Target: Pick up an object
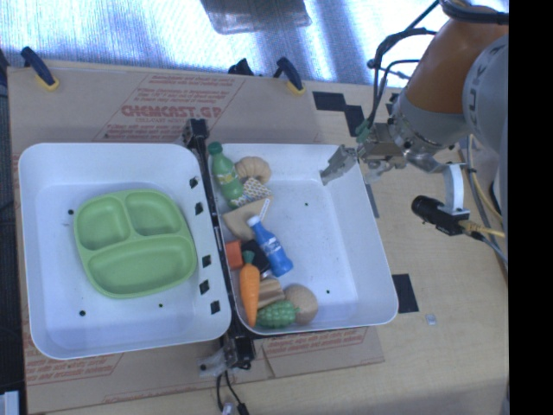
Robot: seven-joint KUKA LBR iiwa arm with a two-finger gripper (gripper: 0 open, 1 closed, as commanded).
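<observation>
White left bin [34, 232] on the desk [441, 344] holds a green divided plate [134, 242], roughly centred. Right bin [346, 240]: objects crowded along its 9 o'clock wall. Green bottle [224, 173] at about 11 o'clock, tan bread-like piece [253, 171] just beside it. Blue bottle [270, 246] lies tilted mid-wall, small orange block [232, 253] at its 9 o'clock. Carrot [249, 290] at 7 o'clock, green bumpy item [276, 316] touching below it, tan round piece [301, 301] just beside at 6 o'clock. Rest of that bin's floor is bare. Tool [339, 166] hovers over the right bin's 1 o'clock corner, well apart from the pile; whether its fingers are wide or narrow, cannot tell; nothing seen held. Arm [458, 67] enters from 3 o'clock.
</observation>
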